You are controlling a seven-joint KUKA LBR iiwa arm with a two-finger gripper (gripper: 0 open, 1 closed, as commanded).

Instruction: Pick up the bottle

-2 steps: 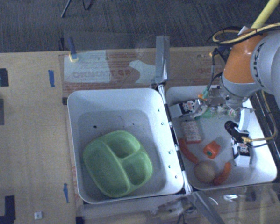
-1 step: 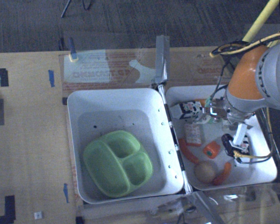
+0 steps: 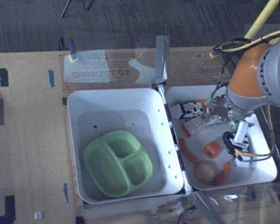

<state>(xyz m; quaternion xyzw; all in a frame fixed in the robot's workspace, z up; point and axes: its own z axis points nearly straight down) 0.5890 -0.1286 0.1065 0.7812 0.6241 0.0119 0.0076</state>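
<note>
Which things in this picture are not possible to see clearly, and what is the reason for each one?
- Gripper, camera view: the grey wrist and cables cover the fingers, so open or shut cannot be told.
- Bottle: too blurred to identify among the items in the right bin; the small orange item may be it.
- Black-and-white carton: print too small to read.
- Round brown item: kind unclear, blurred.

The right bin (image 3: 269,172) is crowded with small items, while the green plate (image 3: 117,163) fills the left bin's (image 3: 83,105) front.
</note>
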